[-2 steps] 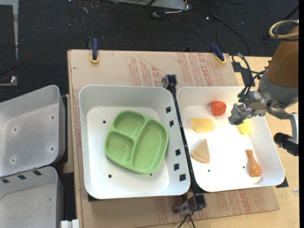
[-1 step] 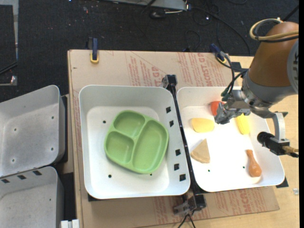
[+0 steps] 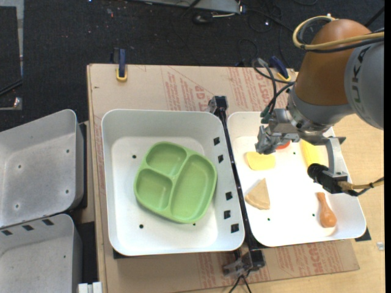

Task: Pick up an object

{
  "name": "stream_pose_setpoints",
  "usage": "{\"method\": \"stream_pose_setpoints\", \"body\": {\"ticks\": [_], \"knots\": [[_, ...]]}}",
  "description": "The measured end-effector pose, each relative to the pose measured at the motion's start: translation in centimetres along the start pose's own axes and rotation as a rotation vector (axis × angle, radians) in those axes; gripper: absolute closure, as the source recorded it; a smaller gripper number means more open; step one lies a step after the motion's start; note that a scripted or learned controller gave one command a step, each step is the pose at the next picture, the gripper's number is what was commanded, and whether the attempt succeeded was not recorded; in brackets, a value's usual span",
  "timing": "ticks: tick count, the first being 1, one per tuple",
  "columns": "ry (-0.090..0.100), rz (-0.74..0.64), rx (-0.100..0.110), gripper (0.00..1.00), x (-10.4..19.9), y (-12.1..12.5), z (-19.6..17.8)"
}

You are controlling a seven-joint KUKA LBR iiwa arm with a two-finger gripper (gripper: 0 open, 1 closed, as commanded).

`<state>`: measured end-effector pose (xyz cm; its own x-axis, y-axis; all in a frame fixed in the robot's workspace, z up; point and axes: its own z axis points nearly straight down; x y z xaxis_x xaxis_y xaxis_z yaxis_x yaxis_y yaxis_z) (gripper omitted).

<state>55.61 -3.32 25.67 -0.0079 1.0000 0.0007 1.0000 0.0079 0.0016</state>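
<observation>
Grey arm with orange band reaching in from the right, wrist bent down over the right bin (image 3: 351,227), fingers (image 3: 266,144) low, spread or pinched cannot tell, yellow piece (image 3: 260,161) just below them, tan wedge (image 3: 258,196) further below, orange drumstick-shaped toy (image 3: 325,210) well off to the lower right.

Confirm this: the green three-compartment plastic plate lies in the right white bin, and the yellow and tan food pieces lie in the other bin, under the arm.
Not quite. The camera view shows the green three-compartment plastic plate in the left white bin, not the right one. The yellow food piece and the tan wedge do lie in the other bin, the right white bin, under the arm.
</observation>
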Motion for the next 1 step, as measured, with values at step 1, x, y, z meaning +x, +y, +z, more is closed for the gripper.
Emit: {"method": "stream_pose_setpoints", "body": {"ticks": [1], "knots": [[0.001,-0.001,0.001,1.00,5.94,0.59,0.30]]}}
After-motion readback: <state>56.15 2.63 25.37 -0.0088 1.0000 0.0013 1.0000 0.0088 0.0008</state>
